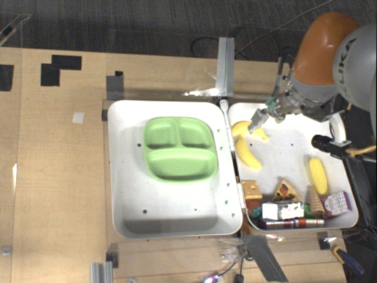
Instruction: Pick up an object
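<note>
Hovering claw (257,122) tip touches the banana (245,149).

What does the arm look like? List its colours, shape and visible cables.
The arm is bulky and rounded: a grey shell with a broad orange band above the wrist. It narrows to a small metallic gripper with a greenish fitting. Thin dark cables run beside the wrist.
</note>
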